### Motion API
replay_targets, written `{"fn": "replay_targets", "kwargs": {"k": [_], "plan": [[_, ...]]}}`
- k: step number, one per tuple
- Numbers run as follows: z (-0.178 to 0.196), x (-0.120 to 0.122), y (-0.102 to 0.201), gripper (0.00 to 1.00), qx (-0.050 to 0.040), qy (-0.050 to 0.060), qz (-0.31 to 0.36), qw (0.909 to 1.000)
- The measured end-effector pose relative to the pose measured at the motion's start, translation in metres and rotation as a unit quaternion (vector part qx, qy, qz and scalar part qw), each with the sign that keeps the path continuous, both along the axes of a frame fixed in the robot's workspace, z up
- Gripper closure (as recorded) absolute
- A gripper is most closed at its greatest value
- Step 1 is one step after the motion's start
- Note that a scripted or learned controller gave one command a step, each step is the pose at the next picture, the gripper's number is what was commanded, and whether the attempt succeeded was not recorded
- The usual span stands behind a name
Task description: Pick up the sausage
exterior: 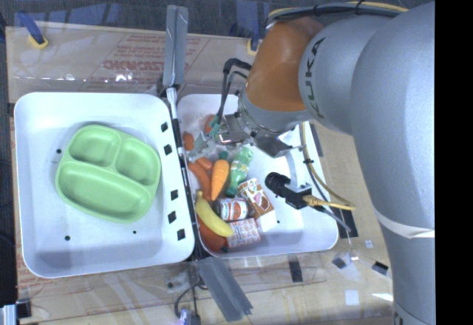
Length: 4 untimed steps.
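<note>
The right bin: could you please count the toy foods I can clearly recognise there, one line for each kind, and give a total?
Carrot: 1
Banana: 1
Can with red label: 1
Green bottle: 1
Total: 4 clear items in the right bin. More pieces lie in the pile under the arm, too hidden to name, so I cannot confirm the sausage.

Green tray (108, 172), white bins (37, 190), orange carrot (219, 177), yellow banana (211, 219)

We see smooth, glossy white plastic bins (29, 168), a matt green plastic divided plate (109, 172), and the arm (369, 72) in satin grey with a glossy orange band (277, 69).
</note>
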<state>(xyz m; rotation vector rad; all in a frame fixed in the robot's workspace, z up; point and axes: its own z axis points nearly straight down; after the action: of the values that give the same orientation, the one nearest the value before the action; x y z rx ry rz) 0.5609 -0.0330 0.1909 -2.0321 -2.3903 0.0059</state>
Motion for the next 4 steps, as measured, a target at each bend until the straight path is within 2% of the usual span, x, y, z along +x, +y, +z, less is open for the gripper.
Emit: {"fn": "replay_targets", "kwargs": {"k": [1,2,3,4], "plan": [[0.0,0.0,0.0,0.0,0.0,0.0,0.0,1.0],[0.0,-0.012,-0.009,0.0,0.0004,0.001,-0.019,0.9998],[-0.1,0.041,-0.073,0.0,0.0,-0.002,0.011,0.9999],[-0.099,0.093,-0.066,0.0,0.0001,-0.002,-0.024,0.9997]]}}
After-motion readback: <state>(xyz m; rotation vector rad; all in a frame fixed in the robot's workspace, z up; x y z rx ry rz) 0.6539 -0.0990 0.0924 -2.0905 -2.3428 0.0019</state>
